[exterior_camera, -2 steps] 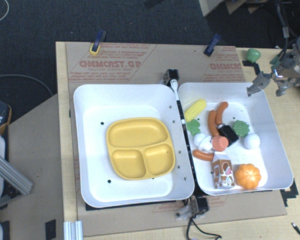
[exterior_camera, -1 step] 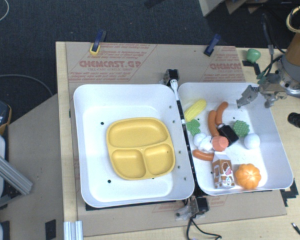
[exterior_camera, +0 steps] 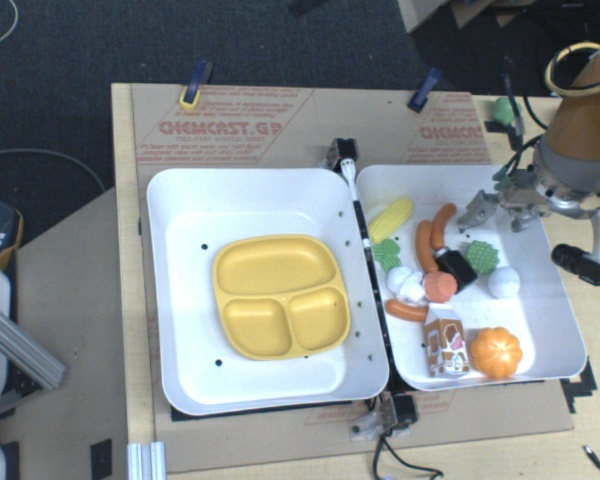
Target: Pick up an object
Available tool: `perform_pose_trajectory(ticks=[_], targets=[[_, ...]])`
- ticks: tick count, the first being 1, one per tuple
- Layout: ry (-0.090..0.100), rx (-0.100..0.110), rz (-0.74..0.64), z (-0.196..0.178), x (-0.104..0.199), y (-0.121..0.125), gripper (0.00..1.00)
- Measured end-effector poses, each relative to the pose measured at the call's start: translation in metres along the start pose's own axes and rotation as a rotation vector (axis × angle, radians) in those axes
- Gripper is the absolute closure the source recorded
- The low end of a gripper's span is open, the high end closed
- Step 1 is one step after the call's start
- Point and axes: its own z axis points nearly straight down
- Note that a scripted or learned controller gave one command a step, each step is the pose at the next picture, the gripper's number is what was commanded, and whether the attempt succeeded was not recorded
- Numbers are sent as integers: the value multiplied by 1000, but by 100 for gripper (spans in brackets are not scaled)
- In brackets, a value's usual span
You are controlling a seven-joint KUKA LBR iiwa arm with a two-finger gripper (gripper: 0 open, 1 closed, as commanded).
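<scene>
The tool [exterior_camera: 492, 215], fingers spread wide and holding nothing, hangs over the right bin [exterior_camera: 570, 340]. The green toy [exterior_camera: 483, 257] lies just below it, nearest; the sausage [exterior_camera: 436, 226] runs lengthwise to its left.

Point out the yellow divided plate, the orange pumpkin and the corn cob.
yellow divided plate [exterior_camera: 280, 294], camera view, on the ridge where its compartments meet.
orange pumpkin [exterior_camera: 496, 352], camera view, middle of its top.
corn cob [exterior_camera: 390, 218], camera view, middle of its yellow length.
</scene>
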Motion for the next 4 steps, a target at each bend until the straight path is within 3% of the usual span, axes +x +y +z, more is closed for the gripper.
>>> perform_pose_trajectory(ticks=[1, 2, 4], targets=[[0, -1, -1, 43, 1, 0, 0], [-2, -8, -1, 29, 1, 1, 100], [-5, -13, 1, -61, -1, -4, 100]])
